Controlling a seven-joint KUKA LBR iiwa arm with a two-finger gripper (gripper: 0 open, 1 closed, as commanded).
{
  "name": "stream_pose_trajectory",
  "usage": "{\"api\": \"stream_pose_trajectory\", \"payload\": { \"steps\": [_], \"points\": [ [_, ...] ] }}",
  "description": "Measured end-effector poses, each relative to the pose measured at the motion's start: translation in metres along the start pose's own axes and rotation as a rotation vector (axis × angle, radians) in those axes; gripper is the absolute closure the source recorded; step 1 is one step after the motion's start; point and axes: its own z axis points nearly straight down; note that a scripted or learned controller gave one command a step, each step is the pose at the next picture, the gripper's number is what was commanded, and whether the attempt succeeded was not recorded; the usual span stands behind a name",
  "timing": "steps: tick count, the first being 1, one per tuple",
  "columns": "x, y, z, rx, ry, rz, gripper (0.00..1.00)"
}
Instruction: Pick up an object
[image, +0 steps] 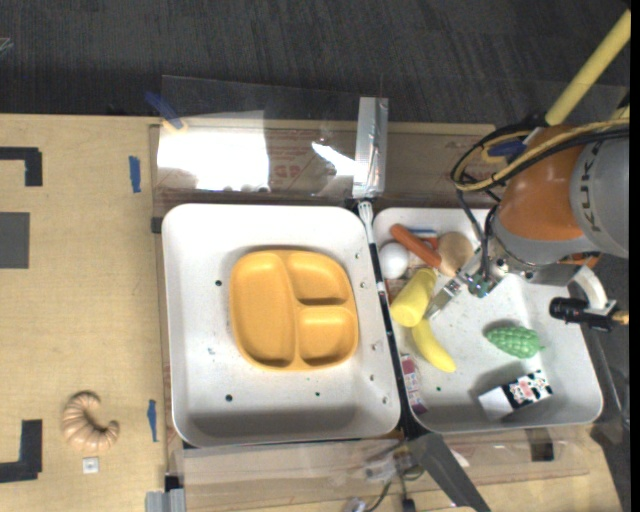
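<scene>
White bins, two, side by side on the bench. Left bin (190, 300): one yellow divided plate (293, 306), lying flat at the centre, untouched. Right bin (570, 390): the pickable stock, crowded toward its left wall, namely a yellow block (412, 299) leaning on a banana (433, 345), an orange carrot (414, 246), a white egg (394, 262), a tan rounded piece (456, 250); apart lie a green bumpy item (514, 340) and a black-and-white box (524, 391). Gripper (452, 292): lowered over the block's right edge, apparently lined up for a grasp there; whether its tips are spread or closed cannot be told, and nothing is visibly held. Outside the bins: a croissant (89, 421) on the bench.
</scene>
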Motion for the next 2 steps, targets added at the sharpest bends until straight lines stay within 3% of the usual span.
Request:
{"api": "stream_pose_trajectory", "payload": {
  "steps": [1, 2],
  "points": [
    [-0.0249, 0.0489, 0.0027, 0.028, 0.025, -0.057, 0.00],
    [-0.0269, 0.0566, 0.0098, 0.041, 0.028, 0.533, 0.00]
  ]
}}
